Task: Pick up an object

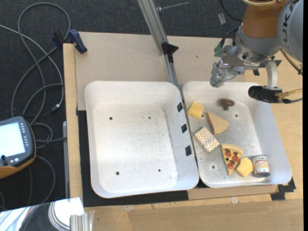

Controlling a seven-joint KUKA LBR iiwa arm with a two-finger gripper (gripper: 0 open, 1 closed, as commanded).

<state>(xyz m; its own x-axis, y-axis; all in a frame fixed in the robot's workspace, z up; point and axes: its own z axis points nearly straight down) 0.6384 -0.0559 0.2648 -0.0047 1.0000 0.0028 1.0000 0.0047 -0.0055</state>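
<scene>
1. At the bottom left edge of the frame sits a shiny metal piece [62, 215], and at the left edge, on dark carpet, a pendant [14, 146] with a lit screen and grey cables [41, 61] looping above it.
2. The left bin [96, 95] fills the middle of the frame, with a few dark specks on its floor.
3. The right bin [279, 153] lies just beside it; black clips [184, 128] sit along the seam between the two.
4. Lowest in the right bin, near its lower right corner, stands a small can [261, 165], touching a yellow block [245, 167] on its left.
5. Just left of that block lies a pizza slice [231, 157].
6. Up and left of the slice is a checkered block [206, 139].
7. Above it lies a tan wedge [218, 123], and to the upper left of that a yellow cube [196, 110] near the bin's left wall.
8. A small brown mushroom-like piece [225, 103] sits apart near the bin's top.
9. The gripper [217, 80] hangs over the right bin's top rim, in the upper right of the frame, above and slightly left of the brown piece. Nothing shows between its fingers; how far apart they are I cannot tell.
10. Behind it the arm [269, 18] rises to the top right corner.
11. A metal pole [151, 18] slants from the seam up to the top edge.
12. A blue clamp [77, 40] grips the bench's upper left corner.
</scene>
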